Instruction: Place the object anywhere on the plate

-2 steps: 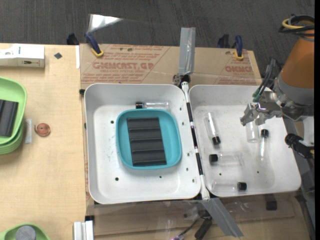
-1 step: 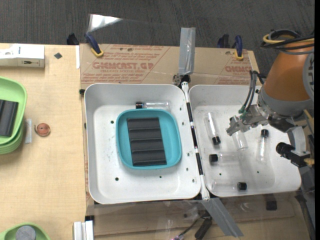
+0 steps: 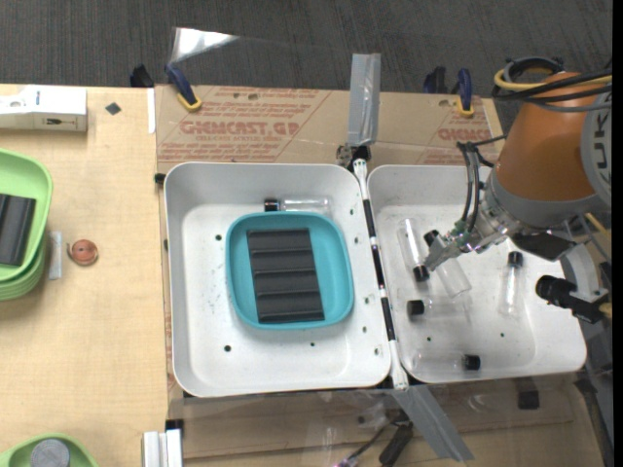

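Vials [image 3: 421, 253], clear with black caps, are scattered around the right bin [image 3: 560, 356]; one more lies in the left bin [image 3: 195, 358] just above the teal plate [image 3: 239, 261]. Gripper [image 3: 450, 248] hangs over the right bin's vials, can't tell its grip.

One camera is looking down from above the bench at a slant, fixed in its place. It is facing both white bins: the left bin [image 3: 195, 290] is sitting near the middle of the picture and the right bin [image 3: 545, 348] is reaching toward the right side. The arm [image 3: 550, 149] is entering from the right. The camera is standing far enough to be taking in the wooden bench [image 3: 88, 358] on the left and dark floor [image 3: 292, 8] at the top.
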`<state>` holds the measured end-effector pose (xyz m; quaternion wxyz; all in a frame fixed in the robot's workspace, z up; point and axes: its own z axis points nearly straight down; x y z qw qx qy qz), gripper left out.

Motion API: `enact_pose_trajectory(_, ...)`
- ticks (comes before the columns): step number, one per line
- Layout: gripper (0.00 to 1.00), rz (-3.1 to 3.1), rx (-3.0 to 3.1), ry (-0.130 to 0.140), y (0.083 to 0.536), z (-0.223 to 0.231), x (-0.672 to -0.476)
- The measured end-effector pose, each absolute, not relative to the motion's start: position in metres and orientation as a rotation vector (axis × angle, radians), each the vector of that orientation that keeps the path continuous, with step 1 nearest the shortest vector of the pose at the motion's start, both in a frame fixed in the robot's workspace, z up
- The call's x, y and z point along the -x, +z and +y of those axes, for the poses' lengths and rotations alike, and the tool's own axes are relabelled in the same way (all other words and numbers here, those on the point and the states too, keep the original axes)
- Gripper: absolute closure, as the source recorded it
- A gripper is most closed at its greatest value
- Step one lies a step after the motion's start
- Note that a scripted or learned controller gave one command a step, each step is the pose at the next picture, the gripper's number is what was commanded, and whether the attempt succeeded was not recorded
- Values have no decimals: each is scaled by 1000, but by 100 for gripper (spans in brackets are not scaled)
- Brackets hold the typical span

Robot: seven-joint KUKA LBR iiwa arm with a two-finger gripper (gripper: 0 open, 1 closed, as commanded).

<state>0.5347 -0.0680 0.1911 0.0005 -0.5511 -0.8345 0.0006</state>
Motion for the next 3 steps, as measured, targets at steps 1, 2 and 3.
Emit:
enact_pose_trajectory(1,100,-2769,1481,2,206,25,-509)
enact_pose_trajectory(2,0,-2769,1482,2,206,25,-509)
enact_pose_trajectory(3,0,-2879,1257,1,191,-41,-542)
